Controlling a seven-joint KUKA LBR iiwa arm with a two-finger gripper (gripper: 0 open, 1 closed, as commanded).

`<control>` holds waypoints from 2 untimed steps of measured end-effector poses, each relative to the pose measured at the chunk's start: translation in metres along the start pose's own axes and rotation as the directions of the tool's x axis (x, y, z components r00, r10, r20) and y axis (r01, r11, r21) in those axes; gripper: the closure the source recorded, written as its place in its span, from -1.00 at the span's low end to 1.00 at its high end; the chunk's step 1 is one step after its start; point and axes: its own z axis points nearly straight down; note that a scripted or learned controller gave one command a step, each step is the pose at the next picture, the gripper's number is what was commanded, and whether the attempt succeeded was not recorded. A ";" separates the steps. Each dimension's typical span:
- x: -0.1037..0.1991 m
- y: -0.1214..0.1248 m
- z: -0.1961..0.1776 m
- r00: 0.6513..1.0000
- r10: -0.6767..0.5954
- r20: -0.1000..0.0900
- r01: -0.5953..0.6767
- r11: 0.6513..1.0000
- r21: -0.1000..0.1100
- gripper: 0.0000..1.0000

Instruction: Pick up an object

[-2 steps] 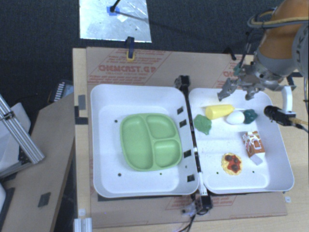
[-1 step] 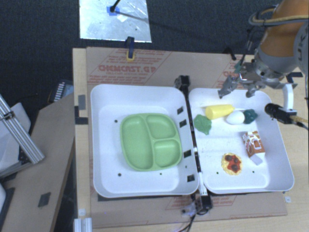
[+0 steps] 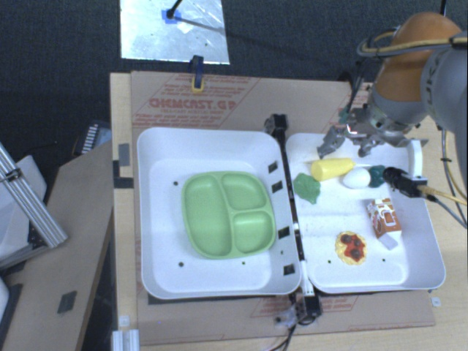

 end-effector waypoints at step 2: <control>-0.009 -0.002 0.109 1.000 0.007 0.000 -0.007 1.000 0.005 -1.00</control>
